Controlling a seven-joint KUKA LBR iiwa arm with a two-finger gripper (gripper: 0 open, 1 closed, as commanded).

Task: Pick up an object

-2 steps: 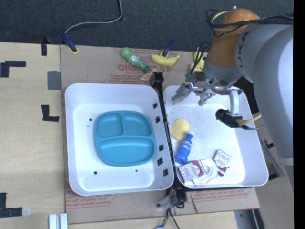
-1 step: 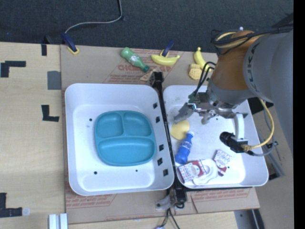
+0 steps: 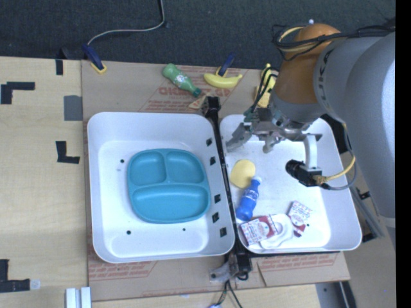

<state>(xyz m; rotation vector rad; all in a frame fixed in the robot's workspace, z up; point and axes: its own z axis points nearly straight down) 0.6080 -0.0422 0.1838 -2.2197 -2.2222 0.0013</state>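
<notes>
wooden bench under us, dark carpet along the top of the frame, and two white bins side by side at centre. we see the left bin (image 3: 103,172) holding a blue divided tray (image 3: 168,185), and the right bin (image 3: 334,230) carrying the clutter. the arm (image 3: 359,88) comes in from the right, and the gripper (image 3: 253,136) hangs over the upper left of the right bin, its two fingers (image 3: 234,138) spread apart with nothing between them.

just below it, near the bin's left wall, sits a yellow lump (image 3: 243,172), and touching its lower edge is a blue bottle (image 3: 248,199), lying tilted. lower still we've got a red-and-white packet (image 3: 264,230) and a small wrapper (image 3: 300,212) beside it, near the bottom rim. outside the bins, at upper centre, a green bottle (image 3: 180,79) and a banana (image 3: 222,79) lie on the bench.

we'd call the yellow lump the nearest candidate. it looks light, rounded and perhaps a bit soft, so we'd judge it could roll or squirt out of a pinch off its centre; closing across its widest middle seems best. the blue bottle looks light, stiff and smooth plastic, likely slippery; we'd take it across the body, square to its length. the packet looks flat and crinkly, a poor bet for two fingers.
</notes>
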